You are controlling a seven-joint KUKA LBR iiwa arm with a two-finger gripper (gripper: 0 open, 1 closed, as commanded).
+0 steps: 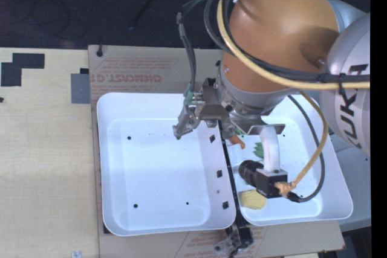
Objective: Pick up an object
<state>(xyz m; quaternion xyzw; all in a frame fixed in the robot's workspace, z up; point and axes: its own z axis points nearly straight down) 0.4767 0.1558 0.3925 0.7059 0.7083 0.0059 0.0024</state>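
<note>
At the near edge a small black and metal clamp (236, 243) sits on the cardboard sheet (275, 240), just below the seam where the two bins meet. The cardboard lies under both bins and shows again beyond them, with red mirrored print.

In the right bin (329, 199), close to its near left corner, lies a yellow piece (253, 199) with a ribbed, corn-like surface. Just beyond it, and touching or nearly touching it, a black fitting (264, 178) hangs on a white bracket (270, 151) off the arm, with an orange-tipped cable looping out to the right. Farther in, beside the bracket, a green item (259, 150) and a small orange item (237, 142) lie on the bin floor, partly hidden by the arm; what they are cannot be told.

The left bin (115, 202) shows a bare white floor with a few dark dots. A black-marked divider runs between the bins.

The gripper (183, 127) hangs over the far right part of the left bin, just left of the divider, its metal tips pointing down and left. The tips look close together with nothing seen between them, but the view is too small to tell whether they are pressed shut or slightly apart.

Above it, the arm's (284, 33) orange dome and grey wrist cover the far part of the right bin, with black and yellow hoses curving around them.

Left of the cardboard, the pale wooden bench (42, 160) carries black and grey patches. Beyond lies a dark floor with cables.
</note>
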